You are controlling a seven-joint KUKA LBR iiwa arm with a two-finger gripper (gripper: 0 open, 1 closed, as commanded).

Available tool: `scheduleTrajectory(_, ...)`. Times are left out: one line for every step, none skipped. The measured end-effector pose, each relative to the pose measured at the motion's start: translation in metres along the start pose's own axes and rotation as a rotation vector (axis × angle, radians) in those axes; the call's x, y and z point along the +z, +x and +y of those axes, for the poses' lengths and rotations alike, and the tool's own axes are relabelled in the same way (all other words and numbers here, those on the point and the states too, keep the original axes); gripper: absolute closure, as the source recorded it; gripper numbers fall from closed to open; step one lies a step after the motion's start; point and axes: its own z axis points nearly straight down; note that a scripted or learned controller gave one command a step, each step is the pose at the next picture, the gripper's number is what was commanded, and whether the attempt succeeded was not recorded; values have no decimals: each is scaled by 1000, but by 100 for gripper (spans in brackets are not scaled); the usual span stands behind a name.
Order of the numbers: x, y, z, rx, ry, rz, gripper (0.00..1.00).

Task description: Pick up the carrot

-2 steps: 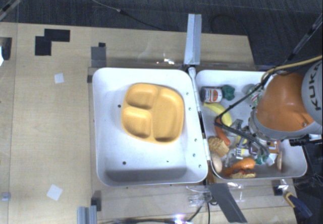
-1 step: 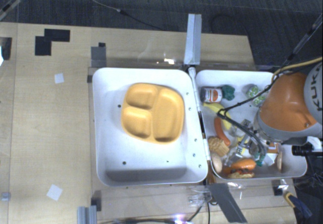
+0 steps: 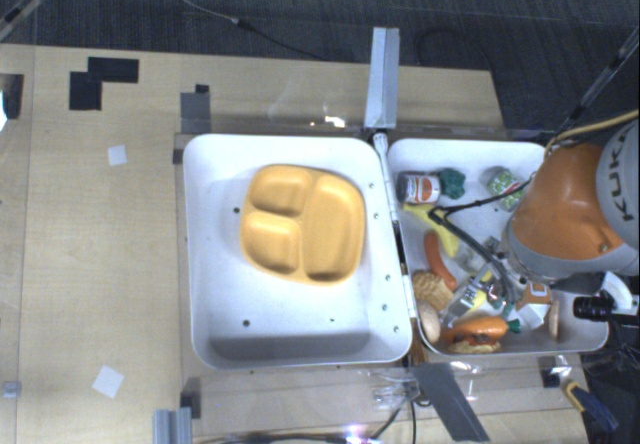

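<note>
The carrot (image 3: 438, 257), a short orange-red stick, lies in the right bin (image 3: 470, 147) near its left wall, pointing toward the front. My gripper (image 3: 478, 294) hangs low over the bin's front part, just right of the carrot's near end and right above a toy burger (image 3: 478, 332). The arm's orange band (image 3: 565, 207) covers the bin's right side. Nothing I can make out sits in the gripper.
Around the carrot lie a small can (image 3: 420, 189), a green vegetable (image 3: 453, 182), a yellow piece (image 3: 446, 233) and a tan bread-like piece (image 3: 431, 289). The left bin (image 3: 215, 282) holds a yellow divided plate (image 3: 303, 222). A metal post (image 3: 383, 82) stands behind the bins.
</note>
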Motion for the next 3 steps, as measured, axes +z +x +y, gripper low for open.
scheduleTrajectory(1, -53, -78, 171, 1, 0, 0)
scheduleTrajectory(1, -37, -55, 472, 2, -2, 0)
scheduleTrajectory(0, -1, 0, 818, -2, -2, 0)
